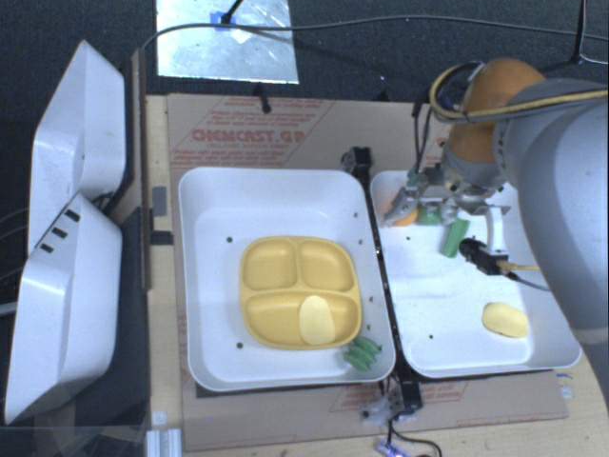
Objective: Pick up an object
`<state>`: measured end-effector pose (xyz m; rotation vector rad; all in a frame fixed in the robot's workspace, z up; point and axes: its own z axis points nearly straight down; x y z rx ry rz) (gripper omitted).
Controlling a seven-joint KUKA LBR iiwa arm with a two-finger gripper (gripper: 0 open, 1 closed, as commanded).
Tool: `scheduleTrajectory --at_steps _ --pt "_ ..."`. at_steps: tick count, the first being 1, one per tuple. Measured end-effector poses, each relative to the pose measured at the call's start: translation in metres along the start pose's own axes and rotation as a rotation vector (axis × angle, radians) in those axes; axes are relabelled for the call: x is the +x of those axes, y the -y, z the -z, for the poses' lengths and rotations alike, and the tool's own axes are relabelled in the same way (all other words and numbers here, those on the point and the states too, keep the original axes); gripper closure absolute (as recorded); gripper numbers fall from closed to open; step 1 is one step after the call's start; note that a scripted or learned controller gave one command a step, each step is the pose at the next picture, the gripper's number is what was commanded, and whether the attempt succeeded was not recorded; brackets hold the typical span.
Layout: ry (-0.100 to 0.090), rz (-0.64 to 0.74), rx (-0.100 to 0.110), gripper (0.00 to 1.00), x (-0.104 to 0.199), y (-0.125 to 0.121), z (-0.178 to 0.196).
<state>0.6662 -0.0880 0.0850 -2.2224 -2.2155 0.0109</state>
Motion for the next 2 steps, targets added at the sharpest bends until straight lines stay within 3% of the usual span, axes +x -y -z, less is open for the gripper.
scheduleTrajectory --at_steps 1,2 --pt "-0.003 0.003 -0.007 0.00 0.000 0.039 -0.001" --pt "-0.004 0.008 -0.017 0.00 0.050 0.080 0.104"
